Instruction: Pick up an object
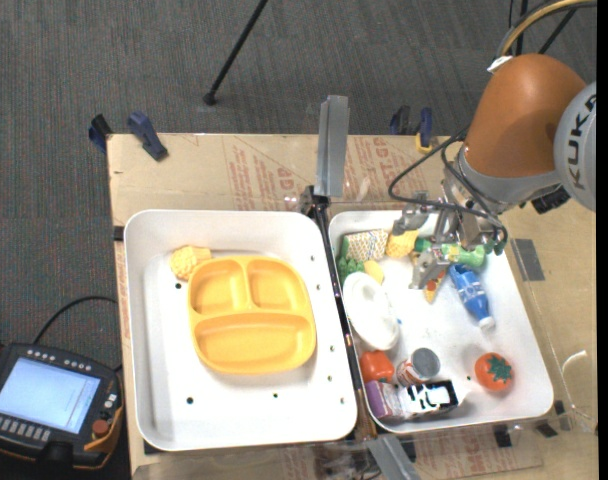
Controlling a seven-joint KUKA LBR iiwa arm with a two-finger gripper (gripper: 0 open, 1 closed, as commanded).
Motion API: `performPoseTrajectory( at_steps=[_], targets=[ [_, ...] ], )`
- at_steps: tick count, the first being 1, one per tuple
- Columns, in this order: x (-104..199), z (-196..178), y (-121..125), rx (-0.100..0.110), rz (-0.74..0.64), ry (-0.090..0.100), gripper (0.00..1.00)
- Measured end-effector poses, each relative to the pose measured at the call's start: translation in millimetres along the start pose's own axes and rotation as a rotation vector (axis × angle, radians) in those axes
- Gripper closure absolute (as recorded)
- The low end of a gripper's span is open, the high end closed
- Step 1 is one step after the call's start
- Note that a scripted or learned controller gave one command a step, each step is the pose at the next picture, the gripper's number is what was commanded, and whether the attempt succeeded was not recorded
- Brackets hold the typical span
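Hovering Over a Crowded Bin

Hanging above the far part of the right bin (536,353), the pincer (436,258) points down among small toys; whether it is wide or narrow I cannot tell, and nothing is seen between its tips. Just right of it lies a blue bottle (472,296), tilted, with a green piece (472,255) beside its top. Left of the pincer sit a yellow toy (401,243) and a white round dish (369,310). Nearer the camera, well apart from it, rests an orange tomato-like toy (494,370). Far left of the pincer, the left bin (154,318) holds a yellow divided plate (251,313) on the worktop (234,168).
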State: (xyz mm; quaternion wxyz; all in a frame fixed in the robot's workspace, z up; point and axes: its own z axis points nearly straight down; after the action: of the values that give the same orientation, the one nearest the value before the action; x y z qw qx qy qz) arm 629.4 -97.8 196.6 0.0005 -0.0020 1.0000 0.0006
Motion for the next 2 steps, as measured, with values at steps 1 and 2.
performPoseTrajectory(
  at_steps=[1, 2],
  targets=[
    [101, 112, -69, -0.002, -0.001, 0.008, 0.0],
    [133, 102, 6, 0.006, 0.01, -0.031, 0.0]
  ],
)
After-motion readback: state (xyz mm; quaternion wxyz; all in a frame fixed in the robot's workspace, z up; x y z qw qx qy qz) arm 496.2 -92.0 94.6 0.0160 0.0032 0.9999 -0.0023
